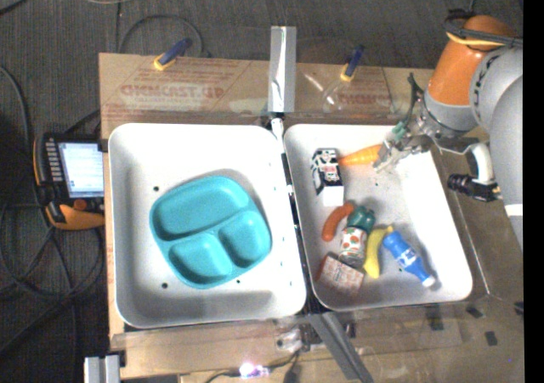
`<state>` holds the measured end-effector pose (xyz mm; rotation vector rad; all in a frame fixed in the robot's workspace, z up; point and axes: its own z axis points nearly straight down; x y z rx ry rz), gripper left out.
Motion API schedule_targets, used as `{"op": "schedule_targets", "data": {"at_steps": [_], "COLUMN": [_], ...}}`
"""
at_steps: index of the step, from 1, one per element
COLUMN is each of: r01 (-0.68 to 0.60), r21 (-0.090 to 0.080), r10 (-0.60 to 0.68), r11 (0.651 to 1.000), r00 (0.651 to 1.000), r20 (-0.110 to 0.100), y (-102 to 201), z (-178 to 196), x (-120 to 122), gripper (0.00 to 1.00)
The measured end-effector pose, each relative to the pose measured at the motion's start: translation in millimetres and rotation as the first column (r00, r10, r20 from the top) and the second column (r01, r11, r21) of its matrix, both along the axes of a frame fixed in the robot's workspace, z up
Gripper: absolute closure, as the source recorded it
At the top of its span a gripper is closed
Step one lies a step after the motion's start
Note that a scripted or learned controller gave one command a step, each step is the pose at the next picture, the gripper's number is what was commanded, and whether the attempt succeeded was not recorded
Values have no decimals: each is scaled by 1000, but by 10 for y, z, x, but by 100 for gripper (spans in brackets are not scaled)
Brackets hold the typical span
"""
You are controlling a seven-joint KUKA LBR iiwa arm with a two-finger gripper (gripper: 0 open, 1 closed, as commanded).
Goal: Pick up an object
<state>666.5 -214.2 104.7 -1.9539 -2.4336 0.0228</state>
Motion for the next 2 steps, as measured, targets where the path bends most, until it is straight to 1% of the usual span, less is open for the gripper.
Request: {"op": "schedule_targets", "data": {"at_steps": [1, 2], "r01": [-1, 15], "r21": [-1, -7], "r10": [1, -15], "r11": [1000, 1000], "r00": [1000, 1000], "r20": [3, 25], "y": [6, 210], "z": [7, -159], "x": [8, 27], "gripper": [0, 0]}}
